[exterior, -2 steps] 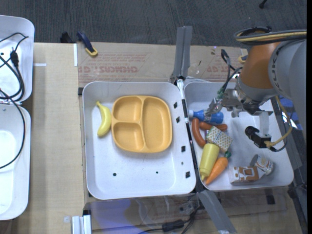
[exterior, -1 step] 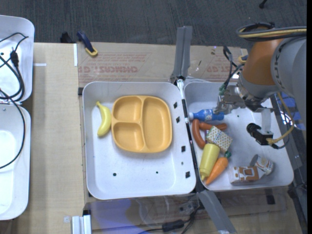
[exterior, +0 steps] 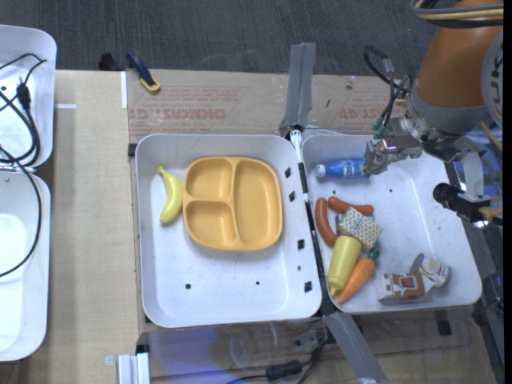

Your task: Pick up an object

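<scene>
In the right bin point(exterior: 416, 194) a blue bottle point(exterior: 338, 169) lies on its side near the far left corner. My gripper point(exterior: 376, 160) hangs at the bottle's right end, close over it; I cannot make out whether they touch. Nearer in the same bin lie two red sausages point(exterior: 324, 219), a checkered packet point(exterior: 361, 229), a yellow cylinder point(exterior: 344, 262), an orange carrot point(exterior: 358, 279) and a small brown-and-white carton point(exterior: 412, 282).
The left bin point(exterior: 160, 278) holds a yellow divided plate point(exterior: 234, 202) and a banana point(exterior: 170, 196) beside it. A grey divider bar point(exterior: 299, 86) stands between the bins at the back. Cables hang from the arm point(exterior: 456, 62) above the right bin's far edge.
</scene>
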`<state>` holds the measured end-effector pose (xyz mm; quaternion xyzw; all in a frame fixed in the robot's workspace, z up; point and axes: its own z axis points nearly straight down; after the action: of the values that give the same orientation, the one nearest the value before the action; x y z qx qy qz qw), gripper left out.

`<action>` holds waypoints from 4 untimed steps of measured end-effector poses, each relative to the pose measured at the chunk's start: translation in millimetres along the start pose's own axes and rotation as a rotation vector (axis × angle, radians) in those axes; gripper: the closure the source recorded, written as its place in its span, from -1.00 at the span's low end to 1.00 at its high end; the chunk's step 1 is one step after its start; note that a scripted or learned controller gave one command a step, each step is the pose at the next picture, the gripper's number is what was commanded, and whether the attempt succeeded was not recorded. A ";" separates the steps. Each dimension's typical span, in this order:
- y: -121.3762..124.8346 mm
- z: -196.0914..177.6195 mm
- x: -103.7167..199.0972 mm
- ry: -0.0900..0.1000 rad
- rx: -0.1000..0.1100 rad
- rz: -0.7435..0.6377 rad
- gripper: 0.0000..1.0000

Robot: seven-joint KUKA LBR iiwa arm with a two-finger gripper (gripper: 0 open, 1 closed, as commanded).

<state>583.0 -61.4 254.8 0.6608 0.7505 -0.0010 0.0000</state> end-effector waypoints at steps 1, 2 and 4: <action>0.0 0.0 0.0 0.000 0.000 0.000 -1.00; 15.8 118.0 -37.6 0.001 0.001 0.059 -1.00; 18.0 146.5 -41.8 0.000 -0.015 0.083 1.00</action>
<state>606.0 -100.8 108.3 0.6913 0.7226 0.0045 0.0051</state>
